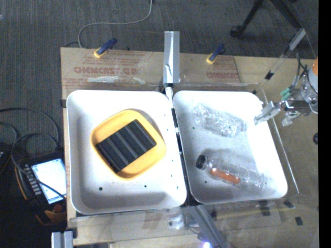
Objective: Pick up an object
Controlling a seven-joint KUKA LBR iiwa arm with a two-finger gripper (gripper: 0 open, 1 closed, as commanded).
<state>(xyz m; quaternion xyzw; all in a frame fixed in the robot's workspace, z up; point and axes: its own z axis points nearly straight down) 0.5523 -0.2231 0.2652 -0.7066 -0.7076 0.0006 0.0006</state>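
I see three candidates across the two bins. In the left bin lies a yellow tray-like object (129, 144) with rounded corners and a black ribbed insert; it rests flat near the bin's middle, turned at a slant to the walls. In the right bin, a crumpled clear plastic bottle (217, 121) lies on its side toward the far end. Nearer me in that same bin, a second clear bottle (231, 173) with a dark cap and an orange patch inside lies on its side, cap pointing left, apart from the first.
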